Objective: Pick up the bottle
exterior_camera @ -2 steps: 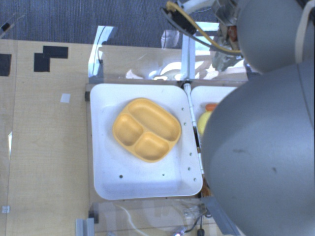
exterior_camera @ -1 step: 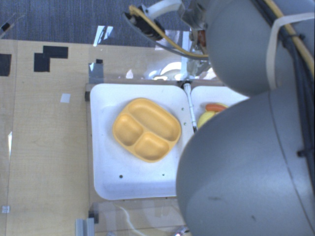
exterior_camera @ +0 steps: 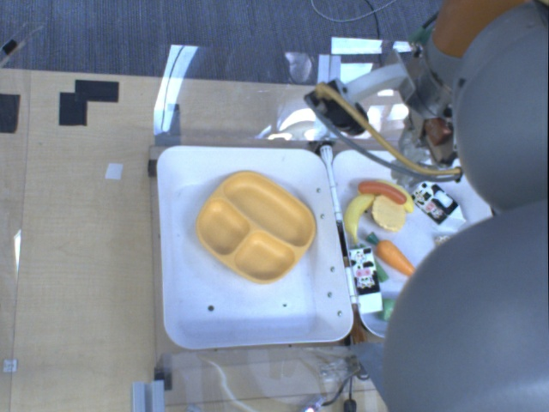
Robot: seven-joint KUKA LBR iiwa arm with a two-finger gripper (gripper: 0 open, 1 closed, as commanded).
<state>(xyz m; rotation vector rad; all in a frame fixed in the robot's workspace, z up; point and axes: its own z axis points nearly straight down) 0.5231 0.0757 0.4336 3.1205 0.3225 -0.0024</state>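
Over the right bin (exterior_camera: 446, 230), the grey arm (exterior_camera: 480, 316) hides much of the contents, and I cannot tell the end effector's state. No bottle can be picked out; a banana (exterior_camera: 354, 215), carrot (exterior_camera: 395, 257) and hot dog (exterior_camera: 383, 190) lie there. Left, a yellow divided plate (exterior_camera: 255, 226) sits in the other bin (exterior_camera: 184, 307).

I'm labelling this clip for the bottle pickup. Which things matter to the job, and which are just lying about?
Job: arm; spotted container by the divider, likely the bottle; second spotted container, possibly it instead; right bin.
Lying about: yellow plate, left bin, banana, carrot, sausage.
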